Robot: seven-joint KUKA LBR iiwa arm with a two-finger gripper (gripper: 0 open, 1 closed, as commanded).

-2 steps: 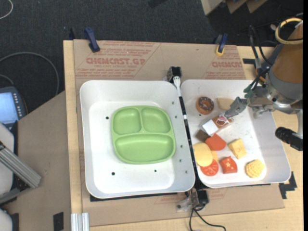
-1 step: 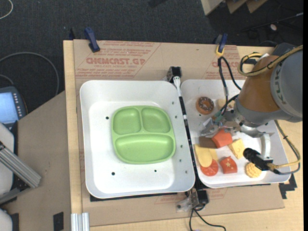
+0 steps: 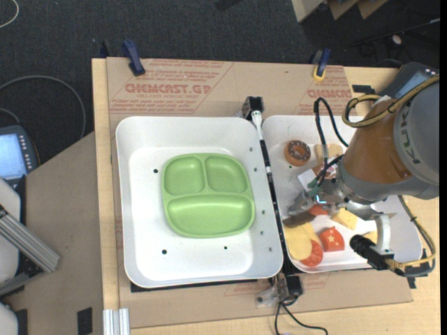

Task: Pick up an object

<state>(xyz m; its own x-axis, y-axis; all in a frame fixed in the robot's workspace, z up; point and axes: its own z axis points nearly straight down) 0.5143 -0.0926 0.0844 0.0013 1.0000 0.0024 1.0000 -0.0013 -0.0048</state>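
The right bin (image 3: pixel 279 137) holds several toy foods: a chocolate donut (image 3: pixel 297 152) near the back, a red tomato-like piece (image 3: pixel 332 239), a pale yellow slice (image 3: pixel 300 241) with a red wedge (image 3: pixel 312 256) at the front, and a yellow wedge (image 3: pixel 346 219). My gripper (image 3: pixel 312 202) hangs low over the middle of this bin, just above the pale slice and left of the red piece. A dark piece (image 3: pixel 299 220) lies right under it. The arm's orange band (image 3: pixel 374 149) hides the bin's right side.
In the left bin (image 3: pixel 133 187) sits a green three-compartment plate (image 3: pixel 207 194). A black divider clamp (image 3: pixel 265 160) runs between the two bins. Blue clamps (image 3: pixel 132 56) hold the cardboard-covered bench at the back. Cables (image 3: pixel 328 114) loop around the arm.
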